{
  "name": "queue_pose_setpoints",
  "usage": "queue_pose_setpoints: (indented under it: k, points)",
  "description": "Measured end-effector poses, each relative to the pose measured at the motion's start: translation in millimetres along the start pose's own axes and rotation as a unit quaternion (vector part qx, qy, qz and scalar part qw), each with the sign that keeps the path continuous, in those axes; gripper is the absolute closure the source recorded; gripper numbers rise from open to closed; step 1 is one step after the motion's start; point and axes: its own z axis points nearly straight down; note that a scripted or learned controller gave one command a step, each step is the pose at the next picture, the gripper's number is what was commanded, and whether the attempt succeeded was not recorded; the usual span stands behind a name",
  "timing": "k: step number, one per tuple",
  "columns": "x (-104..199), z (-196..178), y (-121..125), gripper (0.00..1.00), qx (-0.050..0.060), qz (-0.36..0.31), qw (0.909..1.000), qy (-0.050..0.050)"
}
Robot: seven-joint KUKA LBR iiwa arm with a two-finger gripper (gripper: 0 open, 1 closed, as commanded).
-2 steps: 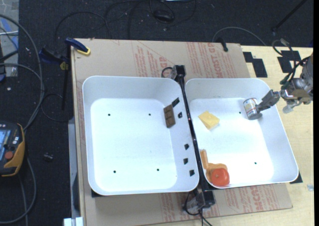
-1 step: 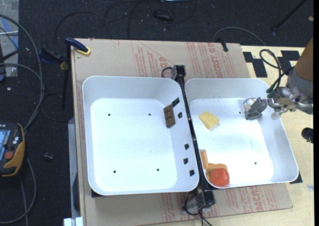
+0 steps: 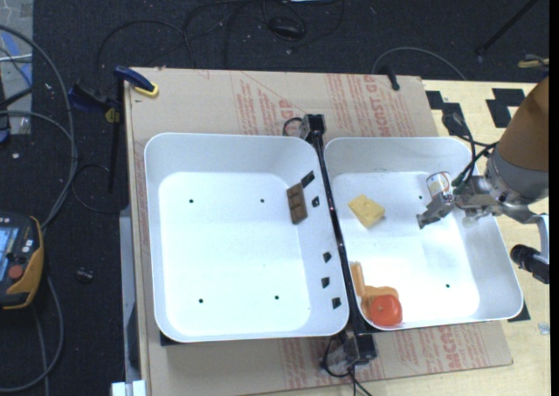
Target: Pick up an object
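Well, the tool (image 3: 430, 215) (grip unreadable) hangs over open floor of the right bin (image 3: 489, 302), right of the yellow block (image 3: 368, 211).

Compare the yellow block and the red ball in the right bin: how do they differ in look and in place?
The yellow block is pale yellow with flat faces and corners; the red ball is red and round. The block lies near the middle of the right bin, apart from the walls; the ball sits in the near left corner, against an orange piece. Both lie in the same bin, and the gripper holds neither.
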Motion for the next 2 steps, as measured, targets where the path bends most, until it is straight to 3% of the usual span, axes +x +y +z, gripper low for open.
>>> queue_pose_setpoints:
  k: [1, 2]
  points:
    - [0, 53, -1, 0.0, -0.001, 0.0, 1.0, 0.0]
    - [0, 40, 0, 1.0, -0.003, 0.0, 1.0, -0.001]
